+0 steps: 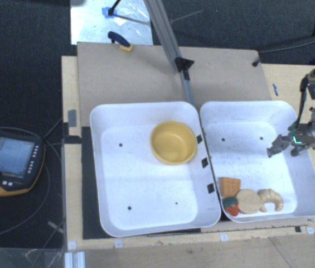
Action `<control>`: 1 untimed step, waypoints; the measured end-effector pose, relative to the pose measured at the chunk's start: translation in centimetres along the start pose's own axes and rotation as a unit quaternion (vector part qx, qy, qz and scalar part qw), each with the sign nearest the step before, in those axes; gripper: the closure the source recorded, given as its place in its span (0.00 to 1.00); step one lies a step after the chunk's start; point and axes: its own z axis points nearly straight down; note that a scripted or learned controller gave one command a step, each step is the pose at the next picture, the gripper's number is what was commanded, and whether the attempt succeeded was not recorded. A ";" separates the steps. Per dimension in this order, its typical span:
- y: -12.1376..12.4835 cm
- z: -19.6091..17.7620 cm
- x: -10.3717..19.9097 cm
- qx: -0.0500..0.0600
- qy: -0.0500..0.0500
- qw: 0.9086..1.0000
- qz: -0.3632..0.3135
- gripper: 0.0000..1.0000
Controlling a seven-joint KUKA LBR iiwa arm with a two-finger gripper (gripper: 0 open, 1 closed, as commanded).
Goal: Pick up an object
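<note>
White bins: two side by side on the worktop, left bin (110,205) and right bin (308,188).
Hand: the hand (284,144) hangs over the right bin's far right side; fingers look spread apart, nothing between them.
Targets: waffle (229,185), round biscuit (248,200), croissant (272,199) and red piece (232,209), one each, clustered at the right bin's near edge, nearward and left of the hand.
Croissant axis: roughly along that near edge.
Left bin: one yellow bowl (173,142).
</note>
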 end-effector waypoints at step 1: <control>0.0 0.0 0.0 0.000 0.000 1.000 0.000 0.00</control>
